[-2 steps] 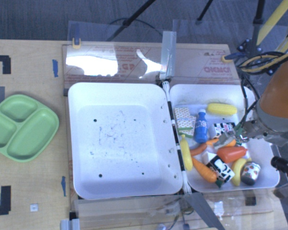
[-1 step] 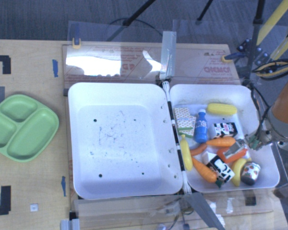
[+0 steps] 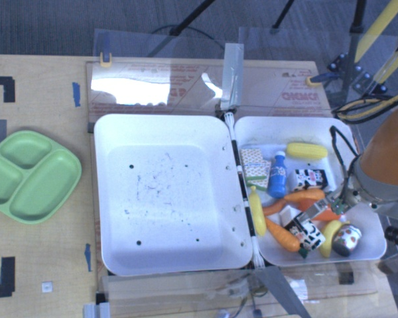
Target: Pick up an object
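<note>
The gripper (image 3: 310,225) is hanging low in the right bin (image 3: 368,254) over small, light, hard toys like the carrot (image 3: 282,234), best pinched across its thin middle, though nobody can tell its grip.

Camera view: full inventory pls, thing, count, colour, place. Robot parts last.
left bin: 1, white, centre of bench
right bin: 1, white, beside the left bin
divided plate: 1, green, bench far left
bottle: 1, blue, right bin middle
yellow oblong piece: 1, right bin back
patterned box: 1, green-white, right bin, left side
carrot: 1, orange, right bin front
banana-like piece: 1, yellow, right bin's left wall
arm: 1, grey with orange band, right edge
gripper: 1, over right bin clutter
</note>
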You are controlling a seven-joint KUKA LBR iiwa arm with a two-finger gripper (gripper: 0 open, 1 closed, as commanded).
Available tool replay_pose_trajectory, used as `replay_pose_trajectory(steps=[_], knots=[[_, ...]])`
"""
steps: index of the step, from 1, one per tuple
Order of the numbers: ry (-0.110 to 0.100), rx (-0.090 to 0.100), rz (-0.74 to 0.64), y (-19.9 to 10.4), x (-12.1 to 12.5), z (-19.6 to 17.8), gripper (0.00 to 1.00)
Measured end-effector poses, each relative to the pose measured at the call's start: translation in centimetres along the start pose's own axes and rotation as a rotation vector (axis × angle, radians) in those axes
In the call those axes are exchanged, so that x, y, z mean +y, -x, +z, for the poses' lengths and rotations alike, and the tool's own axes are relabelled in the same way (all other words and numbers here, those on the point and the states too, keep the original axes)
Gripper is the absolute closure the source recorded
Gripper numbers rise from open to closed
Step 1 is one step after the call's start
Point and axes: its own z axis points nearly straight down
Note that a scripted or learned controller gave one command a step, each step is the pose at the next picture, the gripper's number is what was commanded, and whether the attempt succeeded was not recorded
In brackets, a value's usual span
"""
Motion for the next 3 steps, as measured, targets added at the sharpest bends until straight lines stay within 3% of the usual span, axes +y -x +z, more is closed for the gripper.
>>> replay_pose_trajectory(steps=[1,2,3], knots=[[-0.016,0.018,-0.252,-0.9,2.5,-2.4,0.00],[-0.012,0.018,-0.528,2.4,-2.2,2.1,0.00],[-0.011,0.020,-0.636,6.8,7.1,2.8,0.00]])
